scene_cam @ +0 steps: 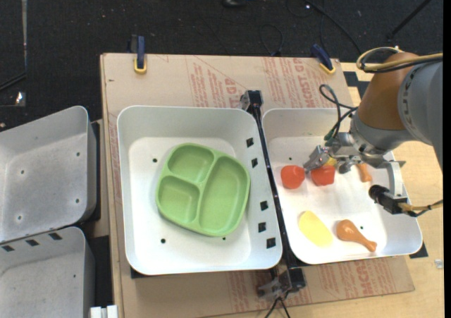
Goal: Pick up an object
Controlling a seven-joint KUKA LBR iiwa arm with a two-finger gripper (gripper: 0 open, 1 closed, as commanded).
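A: Task's thing? Several candidates are seen in the right bin (402, 235). A red tomato-like piece (292, 176) is lying near the bin's left wall, and a second red piece (323, 175) is placed just beside it, to its right.

B: Noted. And the gripper (325, 160)?

A: It is positioned right over the second red piece, at its upper edge. Contact seems to be made, but the piece is not clearly seen between the jaws. Whether the jaws are apart or together cannot be told; they are hidden by the wrist hardware.

B: Other things in that bin?

A: A yellow lemon-like piece (314, 228) is lying toward the front, below the red ones. An orange drumstick-shaped thing (354, 233) is placed just to its right, apart from it. A small orange bit (363, 172) is glimpsed behind the gripper, partly covered.

B: Left bin (134, 190)?

A: A green divided plate (204, 189) with three compartments is set in the middle, lying flat.

B: Arm (405, 101)?

A: Entered from the right, grey with the orange band, bent over the right bin's back half. Both bins are carried side by side on a cardboard-covered table (190, 77).
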